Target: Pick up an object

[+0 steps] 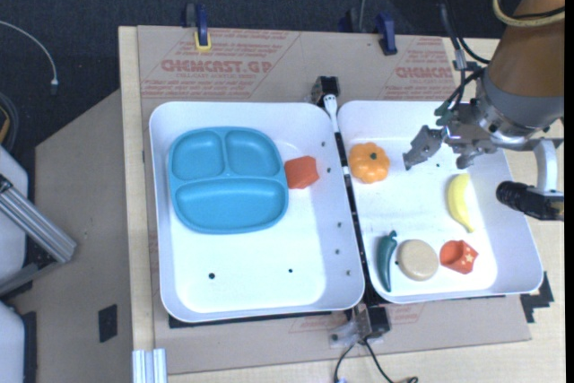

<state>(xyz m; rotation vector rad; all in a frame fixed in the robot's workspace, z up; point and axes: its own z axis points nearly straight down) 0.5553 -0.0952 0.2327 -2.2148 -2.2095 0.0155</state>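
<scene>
A: Has anything been picked up?
B: Not yet. The end effector (pixel 442 148), fingers spread and holding nothing, hovers just right of the small orange pumpkin (pixel 369 163), which lies in the right bin (pixel 511 278).

Plate (pixel 228 180) in left bin (pixel 260 296); banana (pixel 461 201) in right bin (pixel 516 278).

I count two white bins on my bench, a left bin (pixel 179 282) and a right bin (pixel 511 278). Left of the divider between them: one blue sectioned plate (pixel 229 179) and one orange block (pixel 301 172). Right of it: one small pumpkin (pixel 369 162), one banana (pixel 461 202), one green pepper (pixel 387 257), one beige round disc (pixel 417 259), one red piece (pixel 459 256).
</scene>
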